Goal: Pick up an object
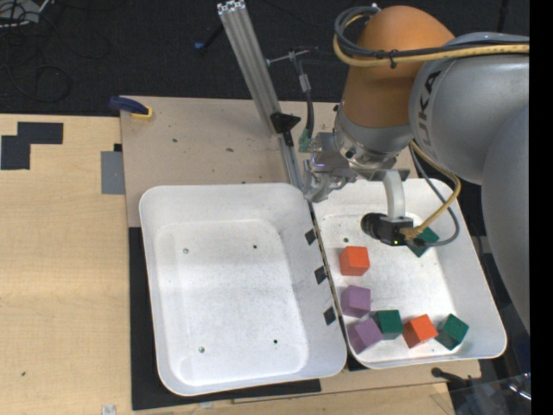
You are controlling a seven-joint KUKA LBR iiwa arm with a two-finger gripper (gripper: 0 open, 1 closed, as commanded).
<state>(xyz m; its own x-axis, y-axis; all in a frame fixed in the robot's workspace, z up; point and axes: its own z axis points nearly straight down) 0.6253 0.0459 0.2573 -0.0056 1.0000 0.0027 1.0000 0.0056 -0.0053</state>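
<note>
Well, my claw (321, 178) hung over the 11 o'clock corner of the right bin (406, 284), close to the wall it shares with the left bin (154, 258). I could not tell if my claw was spread or pressed together. A near orange block (354, 260) sat at 5 o'clock from it. A lone green block (421, 244) lay at 3 o'clock from that one. Toward the bin's 6 o'clock side sat a top purple block (356, 301), a low purple block (365, 333), a middle green block (389, 322), a far orange block (421, 329) and a corner green block (452, 330).
</note>
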